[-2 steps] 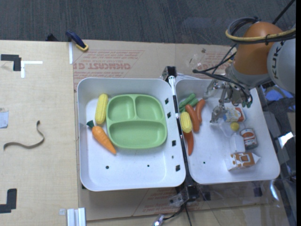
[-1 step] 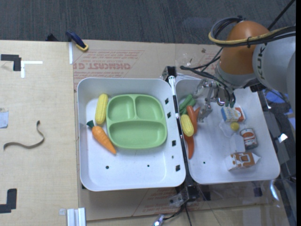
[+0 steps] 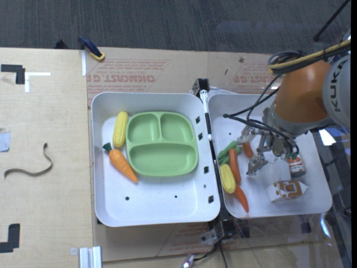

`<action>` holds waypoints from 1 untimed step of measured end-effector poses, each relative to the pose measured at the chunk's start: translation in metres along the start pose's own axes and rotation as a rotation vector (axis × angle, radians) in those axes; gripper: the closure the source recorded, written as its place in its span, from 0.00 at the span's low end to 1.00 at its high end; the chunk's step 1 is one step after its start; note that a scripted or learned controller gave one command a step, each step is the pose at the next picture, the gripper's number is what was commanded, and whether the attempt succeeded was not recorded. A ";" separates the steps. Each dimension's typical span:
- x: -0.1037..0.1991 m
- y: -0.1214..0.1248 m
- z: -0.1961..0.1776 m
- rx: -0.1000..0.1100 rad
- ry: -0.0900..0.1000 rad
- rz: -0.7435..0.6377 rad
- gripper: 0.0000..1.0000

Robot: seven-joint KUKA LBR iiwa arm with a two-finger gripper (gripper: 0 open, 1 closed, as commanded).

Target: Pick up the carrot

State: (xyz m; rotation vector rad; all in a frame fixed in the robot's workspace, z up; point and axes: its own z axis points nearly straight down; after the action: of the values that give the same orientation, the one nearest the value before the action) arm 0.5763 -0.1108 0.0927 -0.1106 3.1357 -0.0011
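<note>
- Plate [image 3: 162, 166]: light green.
- Left carrot [image 3: 123, 165]: orange, dark green top.
- Right carrots [image 3: 235, 166]: orange-red, green tops.
- Two corn cobs [image 3: 120, 128]: yellow.
- Bins [image 3: 150, 211]: white.
- Carton [image 3: 287, 190]: white with brown print.
- Arm [image 3: 301, 96]: orange band, grey above.

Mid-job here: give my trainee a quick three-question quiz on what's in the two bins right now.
1. True or false: the green plate sits in the left bin.
2. How many corn cobs are in the two bins together?
3. The hand hovers over which bin: A left, B right?

Key: 1 true. 2 two: one beside the plate, one among the carrots in the right bin. 3 B.
</note>
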 end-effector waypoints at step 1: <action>-0.085 0.003 -0.001 0.000 -0.003 0.115 0.00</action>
State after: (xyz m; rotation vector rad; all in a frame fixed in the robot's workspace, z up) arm 0.6608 -0.1013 0.0940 0.0695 3.1338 -0.0003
